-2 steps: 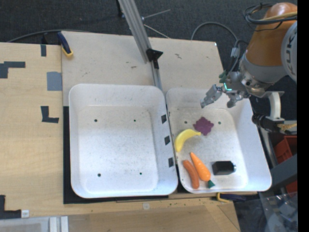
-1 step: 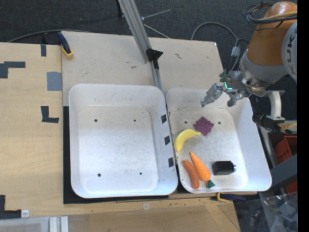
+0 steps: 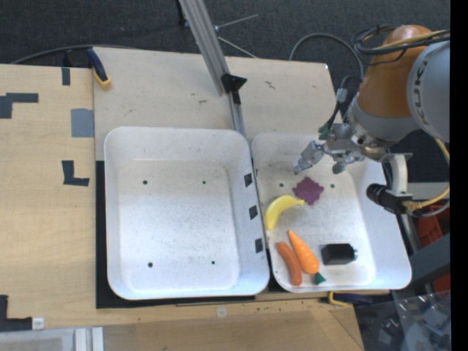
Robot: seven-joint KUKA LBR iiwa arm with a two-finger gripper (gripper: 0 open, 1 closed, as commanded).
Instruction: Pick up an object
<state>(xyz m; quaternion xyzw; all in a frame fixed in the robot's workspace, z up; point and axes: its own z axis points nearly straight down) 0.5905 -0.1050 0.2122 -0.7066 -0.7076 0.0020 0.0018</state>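
Observation:
In the right bin [image 3: 380,262] lie a purple toy [image 3: 308,191], a yellow banana [image 3: 281,210], two orange carrots [image 3: 296,256] and a black block [image 3: 338,254]. My gripper [image 3: 320,162] hangs over the bin's far part, just above and beyond the purple toy. Its two fingers stand apart, one at the left [image 3: 305,159] and one at the right [image 3: 339,166], with nothing between them.
The left bin [image 3: 175,210] sits beside the right one, divided by a shared rim. A slanted metal pole [image 3: 208,39] rises from behind the bins. Cables loop at the right near the arm. Wooden bench extends to the left.

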